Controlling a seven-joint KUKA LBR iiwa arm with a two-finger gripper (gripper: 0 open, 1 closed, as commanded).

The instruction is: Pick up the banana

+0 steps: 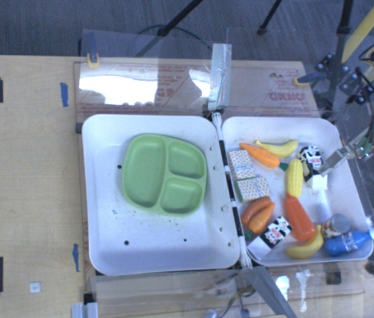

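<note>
A: Banana (279, 148)?
B: Far end of the right bin (345, 197), touching a carrot (261, 155).
A: Gripper (343, 154)?
B: Right rim, over the bin, apart from the banana. Grip state: cannot tell.

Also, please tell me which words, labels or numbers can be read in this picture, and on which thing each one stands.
None can be read with certainty.
Red print on the clear panel behind the left bin: blurred.
Red print on the clear panel behind the right bin: appears reversed, blurred.
Patterned boxes in the right bin: too small to read.
Blue bottle: no readable label.
</note>
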